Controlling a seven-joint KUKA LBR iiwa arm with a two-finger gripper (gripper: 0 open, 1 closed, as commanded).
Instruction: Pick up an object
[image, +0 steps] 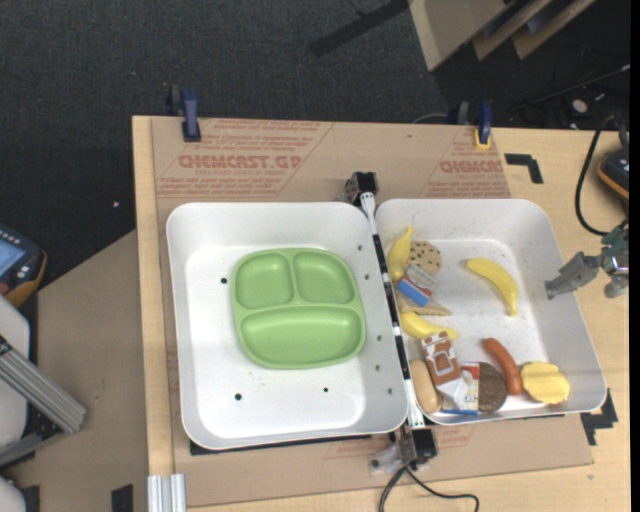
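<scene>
The gripper (578, 272) hangs at the right rim of the right bin (545, 225); how wide it stands, I cannot tell. Nothing is seen in it. Just to its left lies a banana (497, 282). Lower, near it, are a sausage (503, 364) and a yellow toy food piece (544, 381). Far left, the other bin holds a green divided plate (297, 307).

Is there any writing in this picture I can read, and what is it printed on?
"CHEMCAST GP": red, on the brown board behind the left bin.
A second red print on the board, behind the right bin: blurred, likely the same brand.
Small red lines above both: too small to read.
</scene>
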